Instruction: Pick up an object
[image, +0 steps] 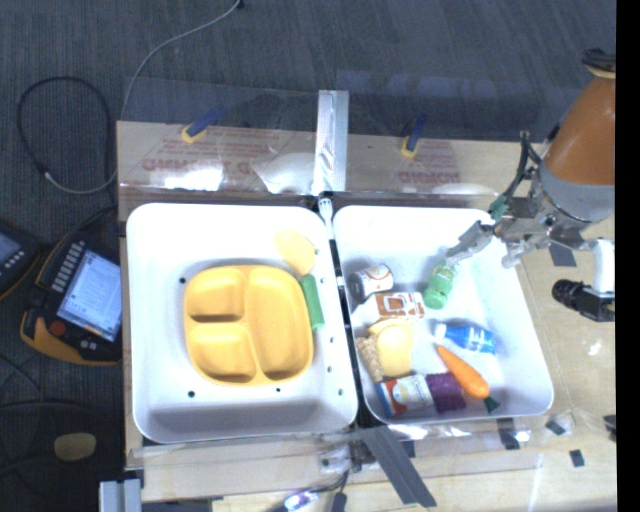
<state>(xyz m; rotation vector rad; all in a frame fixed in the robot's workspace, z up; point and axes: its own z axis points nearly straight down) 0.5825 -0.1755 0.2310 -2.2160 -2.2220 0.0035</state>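
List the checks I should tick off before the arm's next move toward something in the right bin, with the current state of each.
1. Target within reach: ok. The green bottle lies just beside the hand.
2. Hand free of cargo: ok, nothing shows between its fingers.
3. Finger opening: cannot tell; the hand is too small and blurred.
4. Room around the target: ok. The green bottle lies apart from the blue-and-white bottle and the carrot.
5. Wall clearance: not ok. The hand sits close to the right bin back wall.
6. Left bin out of the path: ok. The yellow tray stays in the left bin.
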